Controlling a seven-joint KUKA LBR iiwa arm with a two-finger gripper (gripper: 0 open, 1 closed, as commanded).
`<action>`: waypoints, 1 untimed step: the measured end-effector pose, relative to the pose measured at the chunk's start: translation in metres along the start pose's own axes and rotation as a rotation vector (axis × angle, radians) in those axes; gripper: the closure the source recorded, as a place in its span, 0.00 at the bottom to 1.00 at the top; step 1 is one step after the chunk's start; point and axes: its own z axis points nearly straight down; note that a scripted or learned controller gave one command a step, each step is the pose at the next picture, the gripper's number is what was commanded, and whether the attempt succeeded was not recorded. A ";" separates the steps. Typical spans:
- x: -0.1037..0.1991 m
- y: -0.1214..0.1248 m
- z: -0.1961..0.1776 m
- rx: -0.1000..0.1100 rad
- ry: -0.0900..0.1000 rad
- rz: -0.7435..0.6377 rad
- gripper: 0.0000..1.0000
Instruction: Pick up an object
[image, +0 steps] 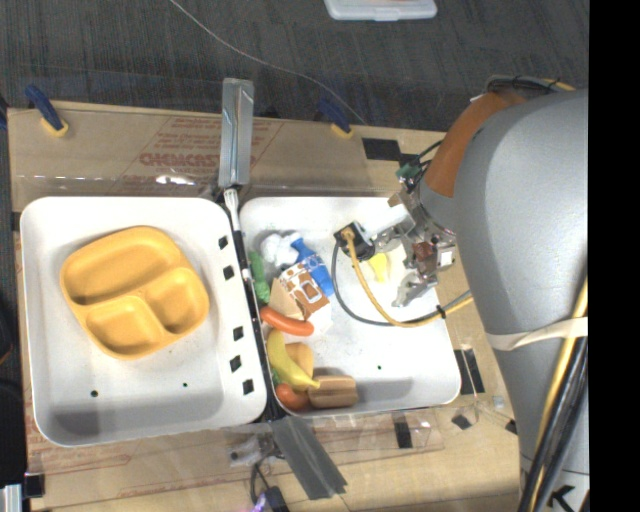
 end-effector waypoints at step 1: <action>0.029 0.008 -0.124 -0.005 0.009 0.004 0.00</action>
